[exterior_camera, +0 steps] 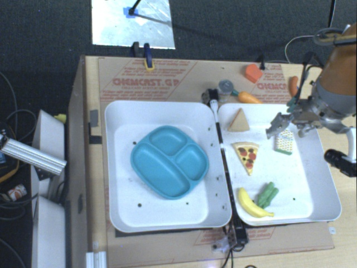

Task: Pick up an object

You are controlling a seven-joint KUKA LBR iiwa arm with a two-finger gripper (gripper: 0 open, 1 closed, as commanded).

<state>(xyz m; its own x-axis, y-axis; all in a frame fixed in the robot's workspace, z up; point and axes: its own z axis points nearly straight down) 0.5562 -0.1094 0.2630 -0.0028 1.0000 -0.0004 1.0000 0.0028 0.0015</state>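
Observation:
The right bin (318, 205) holds several toy foods. A tan wedge (239, 120) lies at its far left, with a pizza slice (247, 155) below it. A yellow banana (252, 204) and a green pod-like piece (266, 194) sit near the front. A white block with green dots (284, 143) lies at the upper right. My gripper (287, 130) hovers just above that dotted block, open, with its grey fingers spread to either side and nothing between them.
A blue divided plate (169, 161) lies in the left bin (120, 205). Behind the bins on the cardboard are an orange block (252, 72), a carrot (248, 97) and a small grey-blue round piece (225, 86). The arm's body (340, 88) overhangs the right bin's far right corner.

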